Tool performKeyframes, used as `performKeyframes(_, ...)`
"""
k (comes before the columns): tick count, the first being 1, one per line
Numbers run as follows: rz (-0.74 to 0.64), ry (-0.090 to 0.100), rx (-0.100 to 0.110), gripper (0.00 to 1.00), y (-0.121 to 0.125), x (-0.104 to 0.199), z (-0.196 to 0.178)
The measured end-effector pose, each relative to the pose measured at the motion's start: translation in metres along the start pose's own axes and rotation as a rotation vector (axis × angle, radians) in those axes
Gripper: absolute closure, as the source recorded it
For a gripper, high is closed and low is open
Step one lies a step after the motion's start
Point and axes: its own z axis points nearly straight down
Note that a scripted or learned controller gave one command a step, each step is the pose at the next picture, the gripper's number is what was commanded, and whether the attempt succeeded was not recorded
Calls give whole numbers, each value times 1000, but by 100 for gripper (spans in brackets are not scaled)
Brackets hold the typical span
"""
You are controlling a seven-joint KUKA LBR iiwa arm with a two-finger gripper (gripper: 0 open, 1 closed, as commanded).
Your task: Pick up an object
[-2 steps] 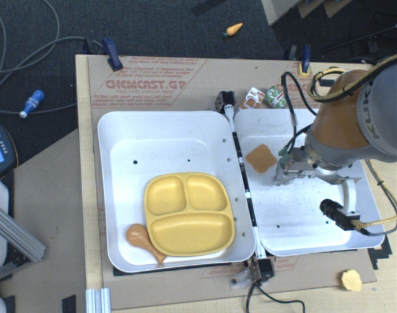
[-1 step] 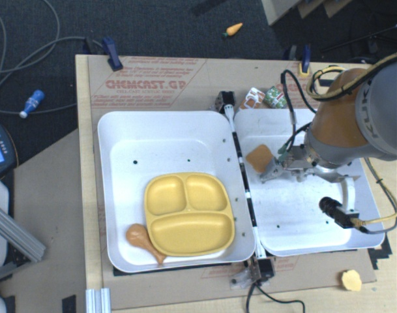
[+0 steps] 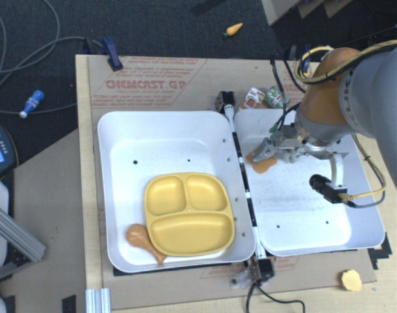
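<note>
Jaws (image 3: 268,150) low in right bin (image 3: 315,233), by its left wall, tips at an orange-brown piece (image 3: 263,164); open or closed, cannot tell. Left bin (image 3: 120,142) holds yellow 3-compartment plate (image 3: 188,214), drumstick (image 3: 143,238) touching its lower-left edge. Yellow chunk (image 3: 351,280) on worktop (image 3: 146,80).

Blue bottle (image 3: 32,102) lay on dark floor (image 3: 152,12) beside looping cables (image 3: 29,18), small orange piece (image 3: 233,29) farther right, yellow chunk (image 3: 351,280) rested on tabletop (image 3: 152,83), blue clamp (image 3: 111,53) at its corner

Single fixed overhead view, slanting down on both bins (image 3: 113,194)
</note>
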Motion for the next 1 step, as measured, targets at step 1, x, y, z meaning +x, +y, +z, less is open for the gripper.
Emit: performKeyframes(1, -1, -1, -3, 0, 65, -17, -14)
